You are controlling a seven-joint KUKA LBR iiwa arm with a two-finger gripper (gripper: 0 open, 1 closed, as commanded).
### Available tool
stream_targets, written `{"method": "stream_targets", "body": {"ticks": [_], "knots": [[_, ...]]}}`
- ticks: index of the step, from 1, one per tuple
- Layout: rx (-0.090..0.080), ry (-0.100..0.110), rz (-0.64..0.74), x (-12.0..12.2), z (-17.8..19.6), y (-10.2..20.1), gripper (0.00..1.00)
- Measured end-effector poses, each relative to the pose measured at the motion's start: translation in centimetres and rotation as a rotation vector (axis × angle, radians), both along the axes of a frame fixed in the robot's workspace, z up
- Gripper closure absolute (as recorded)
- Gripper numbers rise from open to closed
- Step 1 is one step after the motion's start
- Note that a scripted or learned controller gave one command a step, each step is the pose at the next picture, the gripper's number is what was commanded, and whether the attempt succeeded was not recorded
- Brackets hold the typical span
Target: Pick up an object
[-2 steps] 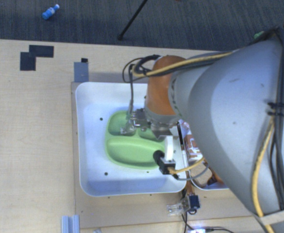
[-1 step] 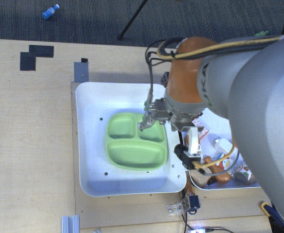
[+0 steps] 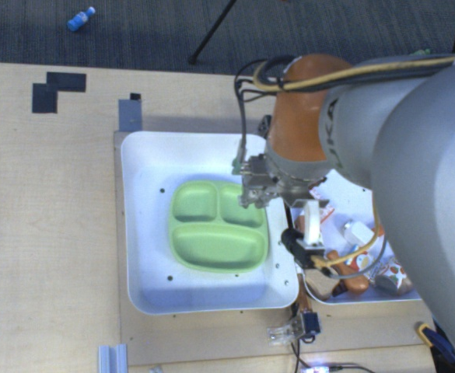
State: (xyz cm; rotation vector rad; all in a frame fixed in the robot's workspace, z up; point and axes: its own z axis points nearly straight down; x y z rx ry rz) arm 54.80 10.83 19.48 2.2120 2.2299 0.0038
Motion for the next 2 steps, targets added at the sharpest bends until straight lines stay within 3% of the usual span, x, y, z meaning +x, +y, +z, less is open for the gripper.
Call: {"method": "stream_targets", "body": {"ticks": [1,2], "knots": [[-0.001,-0.001,-0.005,2.4,5.4,-6.4,1.00],[-0.002,0.002,-0.005,-5.2,1.4,-13.7,1.00]]}}
